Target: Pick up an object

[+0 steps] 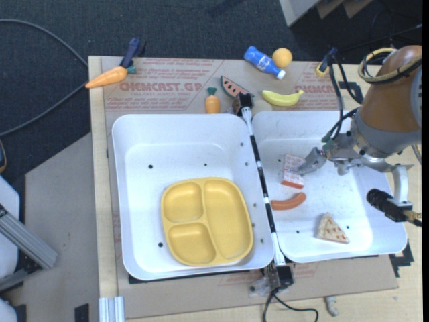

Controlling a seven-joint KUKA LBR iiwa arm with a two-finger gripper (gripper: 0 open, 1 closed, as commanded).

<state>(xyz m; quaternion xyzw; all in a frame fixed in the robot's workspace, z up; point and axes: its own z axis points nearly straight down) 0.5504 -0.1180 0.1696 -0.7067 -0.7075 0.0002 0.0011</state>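
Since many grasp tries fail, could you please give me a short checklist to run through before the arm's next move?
1. Targets in right bin: sausage, pizza slice, packet: ok.
2. Tool above that bin, beside the packet: ok.
3. Tool holds something: cannot tell.
4. Targets lie apart from each other: ok.
5. Sausage close to the divider wall, tight for fingers: not ok.
6. Yellow tray in the left bin, out of the way: ok.

Yellow tray (206, 228) in a white bin (134, 146); red sausage (287, 202), tan pizza slice (332, 229), yellow banana (282, 98), blue bottle (263, 62), orange carrot (107, 78).
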